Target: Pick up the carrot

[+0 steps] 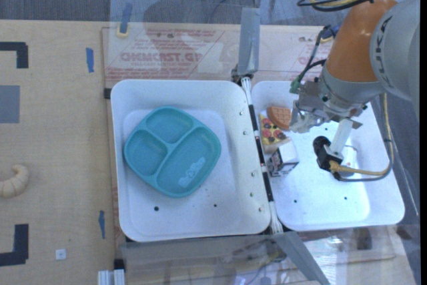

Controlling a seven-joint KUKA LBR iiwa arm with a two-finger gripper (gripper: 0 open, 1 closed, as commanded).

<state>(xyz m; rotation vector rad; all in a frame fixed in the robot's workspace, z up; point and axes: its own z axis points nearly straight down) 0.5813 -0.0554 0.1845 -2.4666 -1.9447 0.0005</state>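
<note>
In the right bin [347, 207], near its upper left corner, lies an orange piece that I take for the carrot [279, 117]. My gripper [300, 121] hangs low over the bin just to the right of it, close to or touching its right end. The grey wrist and orange band rise behind it to the upper right. Nothing shows as held.
A toy pizza slice [271, 135] and a small grey-and-black block [283, 161] lie just below the carrot along the bin's left wall. A black cable fitting [324, 153] hangs beside the gripper. The left bin [200, 217] holds a teal divided plate [173, 151]. A beige croissant-like piece [13, 181] lies on the bench at far left.
</note>
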